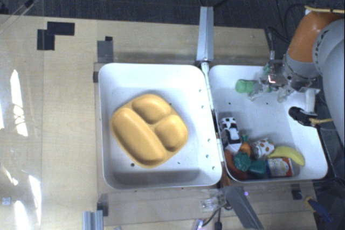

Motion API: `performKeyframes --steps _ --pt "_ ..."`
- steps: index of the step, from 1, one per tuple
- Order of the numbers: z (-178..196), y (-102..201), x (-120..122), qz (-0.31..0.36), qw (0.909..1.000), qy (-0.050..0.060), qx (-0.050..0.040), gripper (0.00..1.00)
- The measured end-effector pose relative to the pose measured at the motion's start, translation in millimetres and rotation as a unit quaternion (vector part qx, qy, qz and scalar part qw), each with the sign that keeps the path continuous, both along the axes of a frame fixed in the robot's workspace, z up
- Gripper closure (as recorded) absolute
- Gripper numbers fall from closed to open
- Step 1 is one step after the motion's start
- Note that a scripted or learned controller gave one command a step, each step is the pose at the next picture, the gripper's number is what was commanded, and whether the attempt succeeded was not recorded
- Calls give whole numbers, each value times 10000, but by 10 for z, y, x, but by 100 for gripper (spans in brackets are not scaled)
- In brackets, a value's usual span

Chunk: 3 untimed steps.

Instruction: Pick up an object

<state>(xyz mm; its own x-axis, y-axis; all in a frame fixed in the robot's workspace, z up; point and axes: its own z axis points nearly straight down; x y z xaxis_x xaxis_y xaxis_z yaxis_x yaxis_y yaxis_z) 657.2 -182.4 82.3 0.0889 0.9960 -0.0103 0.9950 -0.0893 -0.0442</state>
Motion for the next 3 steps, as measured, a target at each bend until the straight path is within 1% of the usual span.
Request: performKeyframes --steps 1,2,3 --pt "1 11 2 22 10000 -6 -4 0" --pt "8 65 13 311 9995 -40 6 0" --pt "6 129 19 385 9992 -48 3 0"
